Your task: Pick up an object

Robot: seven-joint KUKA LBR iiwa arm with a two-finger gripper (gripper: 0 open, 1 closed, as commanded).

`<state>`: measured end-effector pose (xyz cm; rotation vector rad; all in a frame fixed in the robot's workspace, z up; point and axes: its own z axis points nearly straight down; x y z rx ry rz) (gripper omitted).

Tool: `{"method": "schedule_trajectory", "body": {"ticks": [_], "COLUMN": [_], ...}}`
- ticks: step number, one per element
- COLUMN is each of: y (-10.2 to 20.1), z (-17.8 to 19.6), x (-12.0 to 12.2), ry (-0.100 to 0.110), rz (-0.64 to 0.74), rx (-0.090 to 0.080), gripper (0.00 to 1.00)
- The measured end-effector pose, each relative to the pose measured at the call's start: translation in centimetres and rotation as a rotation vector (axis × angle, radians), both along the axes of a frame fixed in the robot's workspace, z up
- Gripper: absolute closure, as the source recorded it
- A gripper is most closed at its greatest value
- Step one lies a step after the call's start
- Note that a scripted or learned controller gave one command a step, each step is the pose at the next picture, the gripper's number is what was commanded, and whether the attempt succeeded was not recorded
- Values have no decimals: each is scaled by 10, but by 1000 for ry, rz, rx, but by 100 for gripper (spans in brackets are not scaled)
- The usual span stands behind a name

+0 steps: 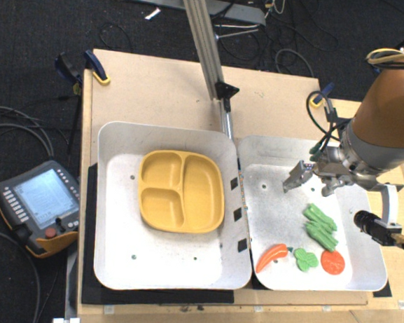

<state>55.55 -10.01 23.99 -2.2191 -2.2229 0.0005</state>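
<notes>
Pincer (312, 175): I saw it above the right bin (271, 177); open or closed, I couldn't tell.
Green toy (321, 226): I judged it light, stiff; grip midway.

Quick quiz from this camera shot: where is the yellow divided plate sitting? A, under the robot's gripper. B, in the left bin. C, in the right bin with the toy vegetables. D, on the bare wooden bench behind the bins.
B: the yellow divided plate lies inside the left bin, while the toy vegetables and the gripper are over the right bin.
</notes>
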Motion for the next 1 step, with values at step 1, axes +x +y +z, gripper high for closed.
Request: {"method": "schedule_trajectory", "body": {"ticks": [1], "y": [0], "z": [0], "x": [0], "ry": [-1], "rz": [-1], "rx": [0], "gripper": [0]}}
